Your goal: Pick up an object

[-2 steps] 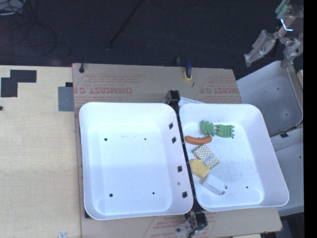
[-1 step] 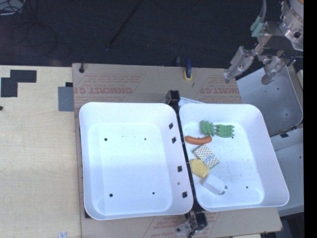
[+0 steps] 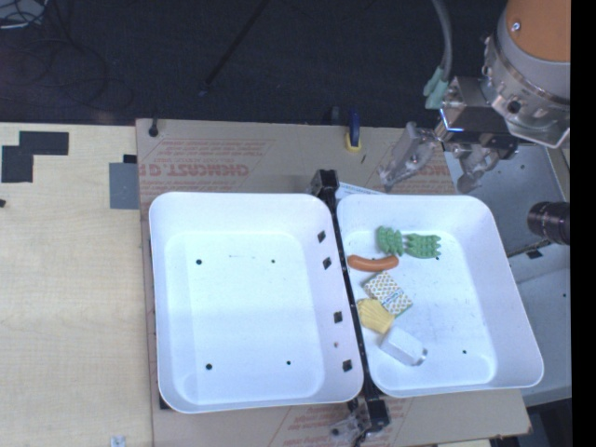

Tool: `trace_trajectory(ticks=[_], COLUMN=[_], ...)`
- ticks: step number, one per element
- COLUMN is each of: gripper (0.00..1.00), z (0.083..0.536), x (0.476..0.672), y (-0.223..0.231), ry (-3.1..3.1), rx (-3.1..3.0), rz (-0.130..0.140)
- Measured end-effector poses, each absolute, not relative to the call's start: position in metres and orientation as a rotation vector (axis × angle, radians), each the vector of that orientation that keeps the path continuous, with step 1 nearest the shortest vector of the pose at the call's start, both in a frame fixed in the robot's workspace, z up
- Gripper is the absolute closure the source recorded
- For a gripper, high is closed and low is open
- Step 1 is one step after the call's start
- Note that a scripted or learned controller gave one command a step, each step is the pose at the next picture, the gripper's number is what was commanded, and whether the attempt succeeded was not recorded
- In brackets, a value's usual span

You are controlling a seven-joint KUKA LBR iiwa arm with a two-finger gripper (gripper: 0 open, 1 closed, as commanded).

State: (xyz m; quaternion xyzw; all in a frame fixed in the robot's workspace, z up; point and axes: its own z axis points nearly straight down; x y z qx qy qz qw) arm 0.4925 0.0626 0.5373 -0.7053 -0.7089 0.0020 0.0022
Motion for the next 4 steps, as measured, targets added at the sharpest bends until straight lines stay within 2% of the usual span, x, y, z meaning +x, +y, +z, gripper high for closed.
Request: trace_trajectory(ticks=[1, 2, 3, 4], gripper=[0.00, 1.00, 1.00, 1.00], z=[0.537, 0.547, 0.536, 0.509], x=[0.475, 0.476, 0.476, 0.517], y=[0.133, 0.131, 0.179, 0.219], ry=[-2.228, -2.226, -2.224, -2.223], rx=[-2.209, -2.210, -2.215, -2.216], rz=[0.007, 0.012, 0.007, 0.012])
